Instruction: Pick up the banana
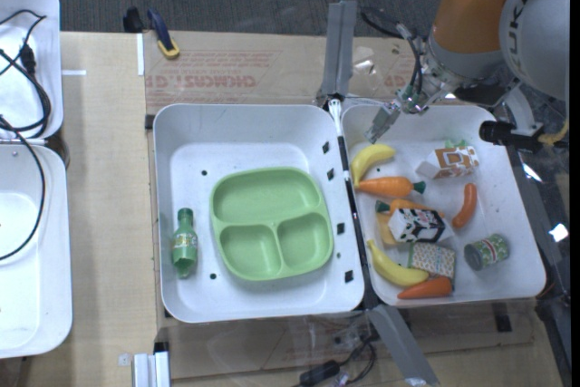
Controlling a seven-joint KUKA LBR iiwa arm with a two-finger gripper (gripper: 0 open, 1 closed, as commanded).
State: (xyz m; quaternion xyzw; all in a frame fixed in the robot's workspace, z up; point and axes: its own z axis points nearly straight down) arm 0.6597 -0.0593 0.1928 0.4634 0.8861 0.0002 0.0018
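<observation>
Gripper [388,117] hangs at the right bin's [535,222] back-left corner, just above a banana [371,160] by the left wall; whether its jaws are open, I cannot tell. A second banana [395,267] lies near the front edge. Best play: descend straight, straddling the curve, clear of the carrot [388,187] alongside.

two bananas [372,160] [396,266], two carrots [388,187] [425,288], two bins [172,195] [526,231]

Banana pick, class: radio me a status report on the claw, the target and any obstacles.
Claw above right bin's far left corner, holding nothing. Banana just below it, untouched. Carrot lies against banana's near side. Second banana farther forward.
</observation>
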